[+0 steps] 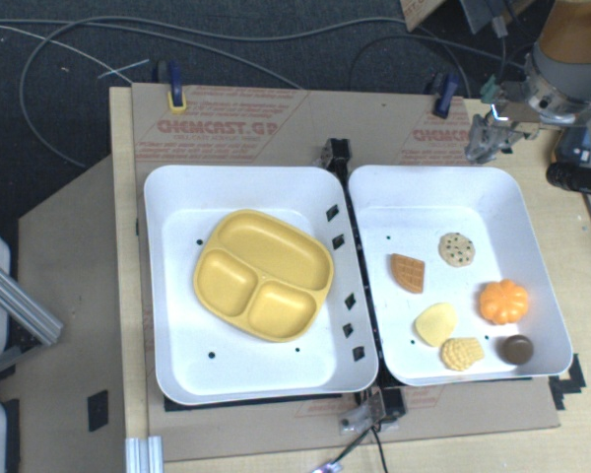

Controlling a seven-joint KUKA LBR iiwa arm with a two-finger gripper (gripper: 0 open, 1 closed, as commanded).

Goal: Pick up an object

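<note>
Yellow plate [263, 274] is seen in the left bin [167, 294] — the end effector [488, 136], finger state undeterminable, is held beyond the right bin [532, 235].

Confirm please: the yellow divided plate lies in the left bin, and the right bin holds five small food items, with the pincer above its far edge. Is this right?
Not quite: the camera view shows six items in the right bin, not five: cookie, waffle piece, orange pumpkin, pale yellow piece, corn and a brown round piece. The yellow divided plate and pincer are as you say.
</note>
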